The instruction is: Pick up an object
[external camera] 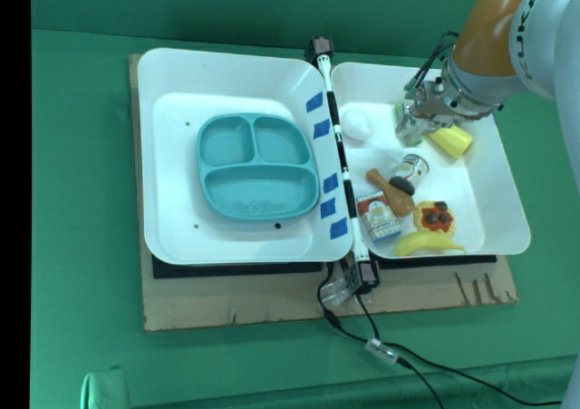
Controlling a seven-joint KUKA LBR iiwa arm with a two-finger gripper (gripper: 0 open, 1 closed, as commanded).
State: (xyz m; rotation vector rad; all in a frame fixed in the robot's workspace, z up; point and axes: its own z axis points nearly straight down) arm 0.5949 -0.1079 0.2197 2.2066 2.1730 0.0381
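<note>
My gripper hangs low over the back of the right bin, reaching in from the right. A small green item shows at its left side; whether it is touched is unclear. A yellow cup lies just right of the gripper and a white egg lies to its left. Nearer the front sit a small can, a brown drumstick, a red-labelled carton, a berry-topped waffle and a banana.
In the left bin lies a teal divided plate. A divider strip with blue tape marks runs between the bins. Cables trail over the green bench in front.
</note>
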